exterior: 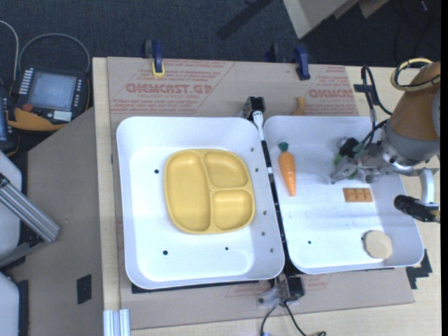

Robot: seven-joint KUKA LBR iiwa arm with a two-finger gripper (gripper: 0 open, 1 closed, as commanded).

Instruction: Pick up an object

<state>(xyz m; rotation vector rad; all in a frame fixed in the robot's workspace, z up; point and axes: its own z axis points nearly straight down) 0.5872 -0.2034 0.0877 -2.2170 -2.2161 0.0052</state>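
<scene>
1. On the bench, two shallow white bins sat side by side: the left bin point(133, 187) and the right bin point(315, 236), their inner edges touching along a dark seam
2. Near the middle of the left bin lay a yellow divided plate point(208, 190) with three compartments, one long one along its left side and two smaller ones on its right
3. Close to the right bin's left edge, toward its far side, lay a toy carrot point(287, 171), orange with a green top, its tip pointing toward the near edge
4. Right of the bin's centre lay a small brown waffle-like cracker point(358, 195), flat on the floor of the bin
5. Near the right bin's near right corner lay a round tan cookie point(377, 244), well apart from the carrot
6. From the right edge of the bench the grey arm point(413, 124), with its orange band, reached over the right bin's far right part
7. The gripper point(348, 166) hung low over the bin, just beyond the cracker and well to the right of the carrot; whether its fingers were apart or closed could not be told, and no object was seen between them
8. Cardboard with red lettering point(168, 86) covered the bench beyond the bins, held by blue clamps point(155, 54)
</scene>
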